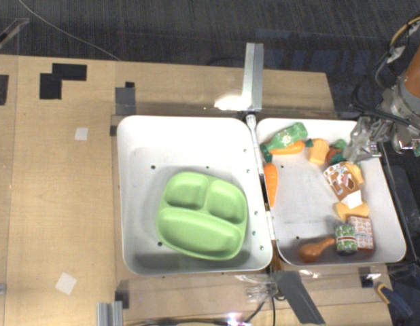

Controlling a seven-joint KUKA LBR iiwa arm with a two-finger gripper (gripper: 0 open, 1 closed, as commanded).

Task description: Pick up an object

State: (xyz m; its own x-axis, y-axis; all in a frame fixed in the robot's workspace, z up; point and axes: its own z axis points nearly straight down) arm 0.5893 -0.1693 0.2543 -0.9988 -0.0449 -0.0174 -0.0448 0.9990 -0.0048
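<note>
- Lighting is bright and even, coming mostly from overhead.
- A white glare patch point(229, 103) burns out on the bench just behind the left bin point(132, 182).
- The green divided tray point(203, 214) throws a soft grey shadow toward the lower left.
- The image is slightly soft and grainy; small toy items in the right bin point(298, 209) lack fine detail.
- The dark carpet point(162, 12) at the top reads dim.

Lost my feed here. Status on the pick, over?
Gripper over right bin's far corner, nothing seen held. Toys there: carrot, snack packet, drumstick. Green tray in left bin.
</note>
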